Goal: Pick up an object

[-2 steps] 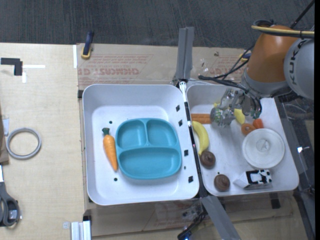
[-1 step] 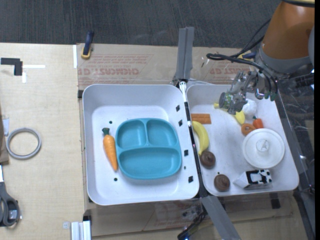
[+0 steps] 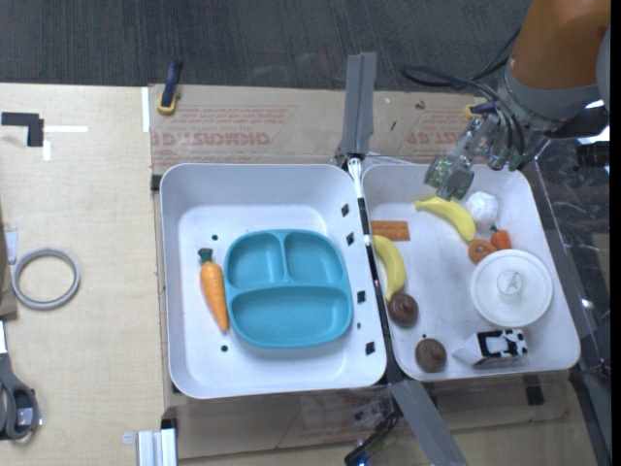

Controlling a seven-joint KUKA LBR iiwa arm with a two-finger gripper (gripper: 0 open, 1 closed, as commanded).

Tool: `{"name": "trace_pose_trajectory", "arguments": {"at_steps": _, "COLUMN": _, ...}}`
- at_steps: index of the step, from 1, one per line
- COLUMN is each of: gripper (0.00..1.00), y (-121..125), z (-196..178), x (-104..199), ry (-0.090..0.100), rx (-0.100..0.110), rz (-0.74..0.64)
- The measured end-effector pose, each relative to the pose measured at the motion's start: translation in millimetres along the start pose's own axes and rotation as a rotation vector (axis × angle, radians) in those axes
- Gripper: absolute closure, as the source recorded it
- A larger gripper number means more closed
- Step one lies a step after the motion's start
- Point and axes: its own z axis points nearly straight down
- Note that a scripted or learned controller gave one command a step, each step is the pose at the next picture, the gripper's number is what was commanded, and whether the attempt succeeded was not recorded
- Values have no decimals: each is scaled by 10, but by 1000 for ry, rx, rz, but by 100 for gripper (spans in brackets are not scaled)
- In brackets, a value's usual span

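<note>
My gripper [image 3: 449, 174] hangs over the far edge of the right bin [image 3: 553, 357], just above a yellow banana [image 3: 448, 214]. In the same bin lie a second banana [image 3: 390, 265], an orange block [image 3: 390, 229], a white crumpled item [image 3: 480, 205], a small orange carrot piece [image 3: 482, 249], a white lidded bowl [image 3: 511, 285], two brown round items [image 3: 404, 308] [image 3: 430, 354] and a black-and-white toy [image 3: 502, 346]. The left bin [image 3: 184, 357] holds a blue divided plate [image 3: 288, 287] and a carrot [image 3: 213, 289] beside it.
A grey divider bar [image 3: 359, 105] runs between the bins at the back. On the wooden bench to the left lie a roll of tape [image 3: 44, 277] and scissors [image 3: 17, 406]. Cardboard [image 3: 252, 124] lies behind the left bin.
</note>
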Motion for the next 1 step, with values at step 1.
{"name": "trace_pose_trajectory", "arguments": {"at_steps": 1, "gripper": 100, "y": 101, "z": -197, "x": 347, "ry": 3, "rx": 3, "rz": 318}}
